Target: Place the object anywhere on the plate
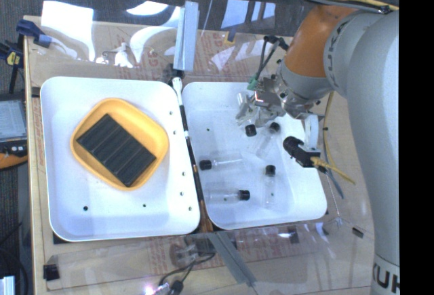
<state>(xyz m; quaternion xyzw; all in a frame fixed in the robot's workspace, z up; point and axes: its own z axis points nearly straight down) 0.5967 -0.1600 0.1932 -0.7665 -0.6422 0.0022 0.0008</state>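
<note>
Seemingly no object is held yet. In the camera view, the tool (261, 109) is seen low over the far part of the right bin (218, 102), at the end of the grey arm (359, 83). Whether it is spread or pressed together cannot be told, since its tip is lost among wrist hardware and glare.

Several small clear vials with black caps are scattered in that bin. Two black caps (250, 129) lie just beside the tool on its near side, and the glass bodies there are too faint to be traced. A lying vial (220, 163) is found further toward the near-left of the tool. Another lying vial (229, 196) rests beyond it, close to the bin's near wall. A fourth vial (270, 178) sits nearer the camera than the tool, and its pose cannot be settled.

The task's object is judged to be one of these vials, probably the one closest to the tool. Well to the tool's left, in the left bin (61, 209), the yellow plate (154, 125) is set, with a dark ridged insert (115, 148) on it.

A vial of this kind is expected to be light, stiff, smooth and prone to rolling or squirting out. A hold across the middle of the body, square to its long axis, is judged safest. The cap end would give a shorter, less steady purchase.
</note>
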